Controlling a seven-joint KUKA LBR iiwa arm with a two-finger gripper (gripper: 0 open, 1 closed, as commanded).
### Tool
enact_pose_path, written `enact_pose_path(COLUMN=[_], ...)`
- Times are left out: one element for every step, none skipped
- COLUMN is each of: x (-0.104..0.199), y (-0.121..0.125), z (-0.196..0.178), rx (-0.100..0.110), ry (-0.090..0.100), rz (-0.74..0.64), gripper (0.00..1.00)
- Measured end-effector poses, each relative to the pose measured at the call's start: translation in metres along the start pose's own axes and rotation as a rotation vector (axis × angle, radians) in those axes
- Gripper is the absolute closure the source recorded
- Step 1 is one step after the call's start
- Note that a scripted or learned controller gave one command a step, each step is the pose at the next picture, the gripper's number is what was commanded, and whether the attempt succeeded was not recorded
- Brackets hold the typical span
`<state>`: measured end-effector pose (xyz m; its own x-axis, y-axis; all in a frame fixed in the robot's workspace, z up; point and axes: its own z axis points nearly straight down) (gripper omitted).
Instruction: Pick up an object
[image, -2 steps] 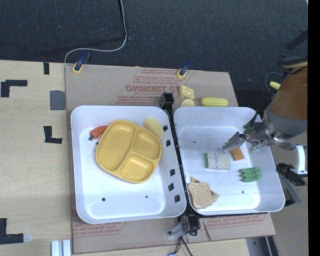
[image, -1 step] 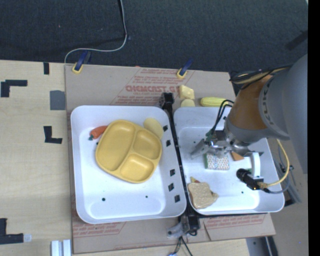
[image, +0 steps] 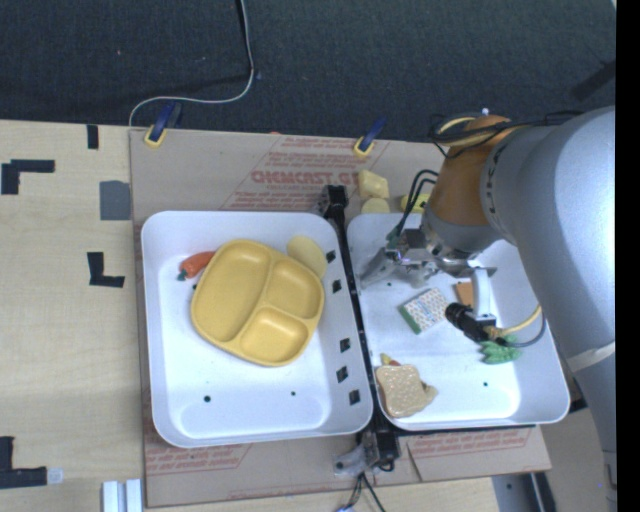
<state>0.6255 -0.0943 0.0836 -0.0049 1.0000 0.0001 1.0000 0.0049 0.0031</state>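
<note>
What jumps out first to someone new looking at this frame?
The big yellow divided tray in the left bin, with an orange piece at its upper-left edge. Next, the grey arm reaching in from the right over the right bin, where a slice of toast lies at the near-left corner and a small patterned green packet sits mid-bin.

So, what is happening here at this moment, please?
A grey robot arm reaches in from the right over the right bin. Its end effector hangs low near that bin's upper left part, close to a small checkered card. A slice of toast lies at the bin's lower left. The left bin holds a yellow divided plate. I see nothing held yet.
</note>
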Motion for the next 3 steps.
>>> enact_pose_path(x=[-0.038,-0.036,0.048], y=[-0.053,-0.052,-0.051], z=[-0.003,-0.012,-0.106], rx=[0.001,0.001,-0.002], ry=[-0.001,-0.002,0.002], rz=[0.007,0.004,-0.004], gripper=[0.00,1.00,1.00])
